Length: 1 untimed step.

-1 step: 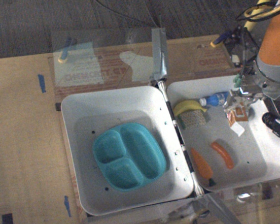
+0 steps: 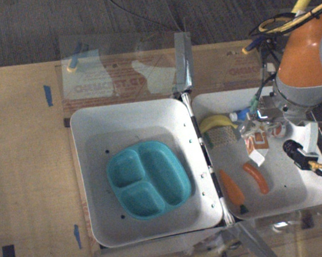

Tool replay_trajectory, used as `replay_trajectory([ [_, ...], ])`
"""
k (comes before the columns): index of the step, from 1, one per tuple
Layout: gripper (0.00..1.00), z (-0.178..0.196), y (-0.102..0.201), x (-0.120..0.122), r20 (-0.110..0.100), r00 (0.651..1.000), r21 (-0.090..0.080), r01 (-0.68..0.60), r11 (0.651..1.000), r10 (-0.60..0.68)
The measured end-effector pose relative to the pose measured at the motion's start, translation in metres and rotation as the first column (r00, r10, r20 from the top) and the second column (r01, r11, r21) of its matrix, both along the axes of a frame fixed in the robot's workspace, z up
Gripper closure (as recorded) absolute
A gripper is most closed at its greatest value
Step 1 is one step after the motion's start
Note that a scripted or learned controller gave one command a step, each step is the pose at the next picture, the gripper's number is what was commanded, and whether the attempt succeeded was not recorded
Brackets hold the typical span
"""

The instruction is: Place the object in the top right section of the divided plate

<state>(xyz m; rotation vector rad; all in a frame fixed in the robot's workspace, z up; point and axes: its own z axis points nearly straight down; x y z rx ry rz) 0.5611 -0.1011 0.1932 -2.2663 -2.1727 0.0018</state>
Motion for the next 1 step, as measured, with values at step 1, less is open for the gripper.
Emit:
replay_trajectory([
  [1, 1.0, -0.0093, 0.086, -0.032, -0.001, 1.0, 0.0, 0.022, 1.0, -0.022],
])
